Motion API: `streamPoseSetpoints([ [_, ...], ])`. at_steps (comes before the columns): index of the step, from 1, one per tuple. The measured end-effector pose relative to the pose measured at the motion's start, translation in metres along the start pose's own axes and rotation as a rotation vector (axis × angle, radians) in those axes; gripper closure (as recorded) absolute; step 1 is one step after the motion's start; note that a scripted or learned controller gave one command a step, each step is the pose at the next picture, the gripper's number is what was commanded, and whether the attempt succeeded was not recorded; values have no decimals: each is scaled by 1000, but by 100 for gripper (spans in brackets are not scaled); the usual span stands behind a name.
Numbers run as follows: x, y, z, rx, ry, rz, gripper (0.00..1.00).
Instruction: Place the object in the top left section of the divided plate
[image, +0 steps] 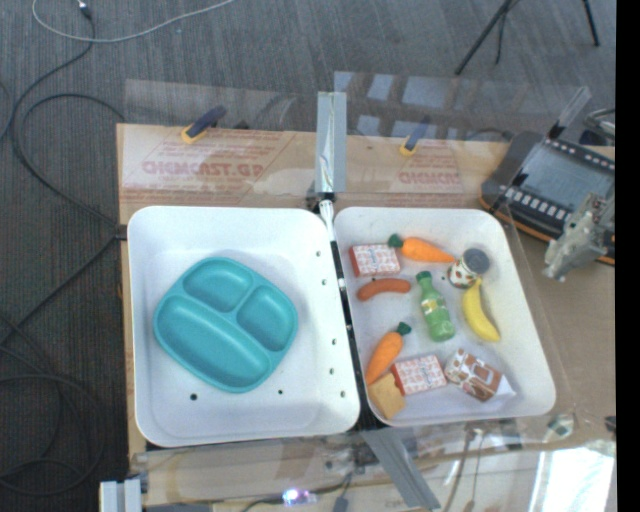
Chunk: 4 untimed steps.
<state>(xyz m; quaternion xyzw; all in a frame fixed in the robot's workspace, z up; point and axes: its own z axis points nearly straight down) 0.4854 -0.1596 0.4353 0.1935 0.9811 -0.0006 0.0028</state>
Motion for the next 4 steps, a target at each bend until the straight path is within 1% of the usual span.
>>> streamPoseSetpoints([
  [1, -1, 2, -10, -1, -4, -2, 100],
  [2, -87, 18, 1, -1, 2, 163, 100],
  [3, 24, 88, 0, -1, 3, 14, 100],
  [4, 24, 88, 0, -1, 3, 14, 0],
])
